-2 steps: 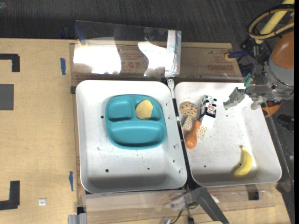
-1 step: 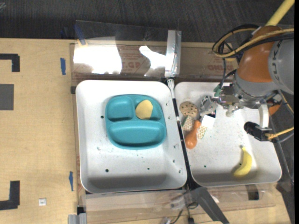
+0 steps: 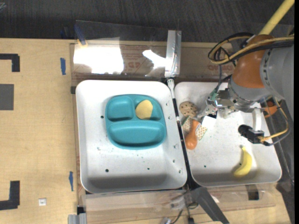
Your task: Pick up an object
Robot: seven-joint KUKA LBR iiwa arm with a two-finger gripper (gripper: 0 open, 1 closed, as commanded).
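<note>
A: Near edge first. What's loose in the right bin (image 3: 273,169)?

B: A banana (image 3: 243,164) lies nearest, alone, well apart from the rest. Farther in, a carrot (image 3: 190,136) lies against the left wall, a cookie (image 3: 188,108) just behind it.

A: And the gripper (image 3: 216,107)?

B: Over the far half of the right bin, near the cookie and carrot. It's blurred; spread or closed, cannot tell. Nothing visibly pinched.

A: Best approach?

B: Probably descend straight down on the carrot, clear of the wall, or take the isolated banana.

A: Left bin (image 3: 88,167)?

B: A teal tray (image 3: 135,134) with a lemon (image 3: 144,109) in its far compartment.
</note>
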